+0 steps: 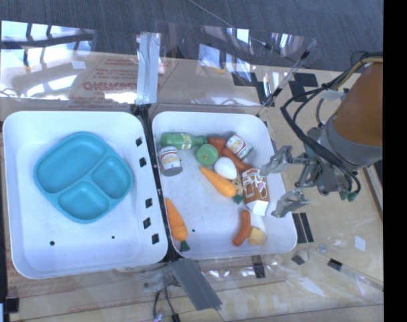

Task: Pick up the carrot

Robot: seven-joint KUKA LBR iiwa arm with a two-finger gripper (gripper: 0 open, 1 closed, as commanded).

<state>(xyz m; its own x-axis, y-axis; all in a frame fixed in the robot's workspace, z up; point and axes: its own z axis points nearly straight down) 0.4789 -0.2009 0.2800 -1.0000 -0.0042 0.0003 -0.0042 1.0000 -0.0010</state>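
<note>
Orange, tapered plastic carrot (218, 182) lies just left of the tool (284, 184), long axis slanting toward it. The tool's fingers stand apart, clamping nothing.

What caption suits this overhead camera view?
Open gripper poised beside the right bin, carrot lying among toy foods.

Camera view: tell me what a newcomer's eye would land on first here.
The bright blue divided plate draws the eye first, lying alone in the left bin. Next comes the clutter of toy food in the right bin: a carrot near the middle and a second carrot against the left wall. The gripper hangs open over that bin's right rim, holding nothing.
</note>
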